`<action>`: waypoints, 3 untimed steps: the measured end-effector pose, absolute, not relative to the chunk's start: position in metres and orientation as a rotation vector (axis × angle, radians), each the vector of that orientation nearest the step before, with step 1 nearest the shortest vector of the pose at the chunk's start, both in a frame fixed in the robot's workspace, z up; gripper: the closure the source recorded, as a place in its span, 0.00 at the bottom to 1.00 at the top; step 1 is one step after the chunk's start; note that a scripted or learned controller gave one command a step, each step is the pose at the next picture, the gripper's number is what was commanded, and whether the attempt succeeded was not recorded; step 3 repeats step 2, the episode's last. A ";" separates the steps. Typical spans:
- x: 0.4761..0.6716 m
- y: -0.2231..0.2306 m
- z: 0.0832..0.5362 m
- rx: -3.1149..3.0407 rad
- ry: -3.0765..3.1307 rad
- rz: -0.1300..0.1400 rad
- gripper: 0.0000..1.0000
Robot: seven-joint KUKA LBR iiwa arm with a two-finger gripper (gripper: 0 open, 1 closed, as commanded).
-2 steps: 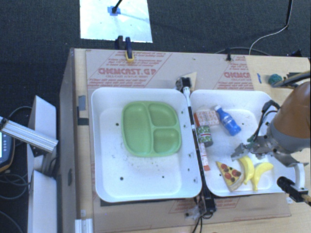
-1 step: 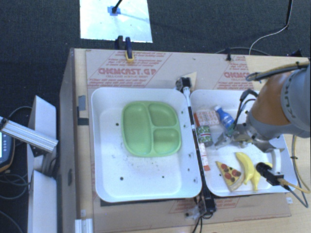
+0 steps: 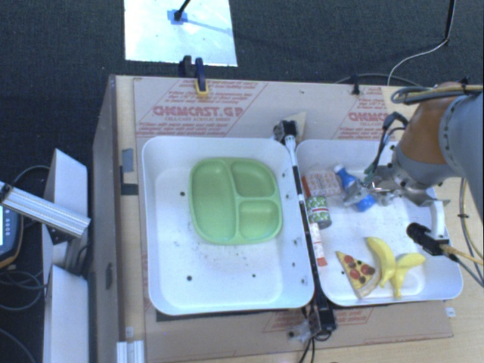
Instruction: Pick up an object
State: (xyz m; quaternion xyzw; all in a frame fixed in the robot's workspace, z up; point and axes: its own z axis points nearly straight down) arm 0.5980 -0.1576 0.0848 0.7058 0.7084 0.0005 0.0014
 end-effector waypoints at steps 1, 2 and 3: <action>0.598 -0.157 0.095 2.210 2.229 0.001 1.00; 0.562 -0.087 0.189 2.215 2.225 0.005 1.00; 0.562 -0.087 0.189 2.215 2.225 0.005 1.00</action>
